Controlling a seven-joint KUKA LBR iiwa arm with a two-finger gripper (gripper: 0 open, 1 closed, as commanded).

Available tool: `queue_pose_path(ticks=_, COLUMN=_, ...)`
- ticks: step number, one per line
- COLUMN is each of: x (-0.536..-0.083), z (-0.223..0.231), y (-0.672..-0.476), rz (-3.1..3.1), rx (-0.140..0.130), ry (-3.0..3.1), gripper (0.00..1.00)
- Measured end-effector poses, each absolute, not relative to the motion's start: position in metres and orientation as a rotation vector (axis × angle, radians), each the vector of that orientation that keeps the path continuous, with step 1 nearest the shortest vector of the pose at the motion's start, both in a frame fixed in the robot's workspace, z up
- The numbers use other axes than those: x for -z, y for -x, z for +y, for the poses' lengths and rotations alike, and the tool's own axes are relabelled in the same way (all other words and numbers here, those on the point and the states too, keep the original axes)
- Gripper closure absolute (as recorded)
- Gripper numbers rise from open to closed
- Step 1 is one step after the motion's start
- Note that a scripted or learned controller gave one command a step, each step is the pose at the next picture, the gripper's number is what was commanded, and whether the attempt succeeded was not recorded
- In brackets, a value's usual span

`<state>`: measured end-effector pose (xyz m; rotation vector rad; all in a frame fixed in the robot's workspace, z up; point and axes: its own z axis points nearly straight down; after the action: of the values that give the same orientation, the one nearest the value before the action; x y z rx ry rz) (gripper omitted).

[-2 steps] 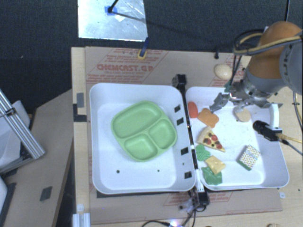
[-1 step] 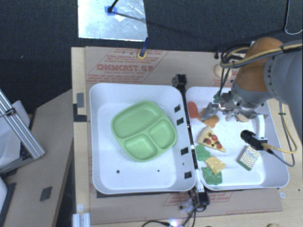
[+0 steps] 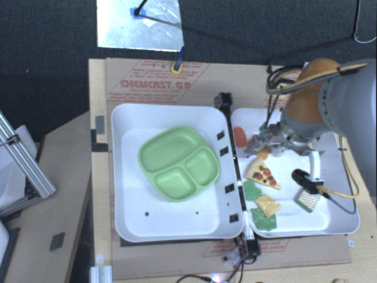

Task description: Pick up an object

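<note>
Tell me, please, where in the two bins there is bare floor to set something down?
Left bin: a bare strip along the near wall and left of the green tray. Right bin: crowded near the divider, with pizza slice, cheese and lettuce; the gripper hangs over its far part.

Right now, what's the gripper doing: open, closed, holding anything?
Gripper: low over the right bin, beside the pizza slice; whether it grips anything cannot be told.
</note>
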<state>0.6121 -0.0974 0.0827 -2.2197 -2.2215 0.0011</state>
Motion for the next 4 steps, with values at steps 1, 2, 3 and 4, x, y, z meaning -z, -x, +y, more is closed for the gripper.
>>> queue_pose_path(ticks=1, x=-0.096, z=-0.098, y=-0.614, rz=-2.224, rx=0.004, ry=2.223, gripper=1.0)
queue_pose_path(ticks=2, x=-0.151, z=-0.088, y=-0.613, rz=-2.23, rx=0.006, ry=2.219, gripper=1.0)
queue_pose_path(ticks=3, x=-0.196, z=-0.091, y=-0.615, rz=-2.23, rx=0.006, ry=2.22, gripper=1.0)
queue_pose_path(ticks=4, x=-0.226, z=-0.091, y=-0.617, rz=-2.23, rx=0.005, ry=2.218, gripper=1.0)
